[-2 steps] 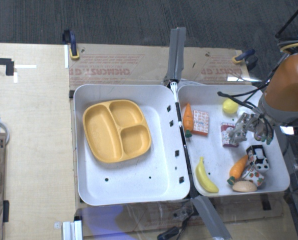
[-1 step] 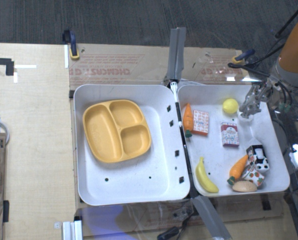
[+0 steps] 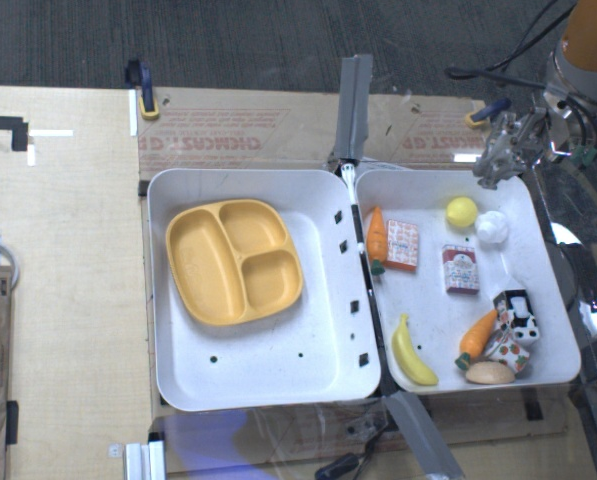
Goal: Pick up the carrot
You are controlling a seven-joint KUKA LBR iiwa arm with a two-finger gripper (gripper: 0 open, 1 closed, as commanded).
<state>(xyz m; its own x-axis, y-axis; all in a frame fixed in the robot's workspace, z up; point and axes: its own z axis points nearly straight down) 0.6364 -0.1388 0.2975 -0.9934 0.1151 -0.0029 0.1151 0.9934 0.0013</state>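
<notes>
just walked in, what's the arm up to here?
The grey KUKA arm's tool sits at the top right corner of the right white bin, above the toys, with nothing seen in it. Two orange toy carrots lie in that bin: one against the left wall beside a small printed box, one near the yellow toy banana. The yellow divided plate lies in the left bin.

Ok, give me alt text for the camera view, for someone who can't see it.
The grey arm's end effector hovers at the right white bin's far edge, above a yellow ball. Two orange carrots lie there, one by the divider, one beside a yellow banana. The left white bin holds a yellow divided plate.
</notes>
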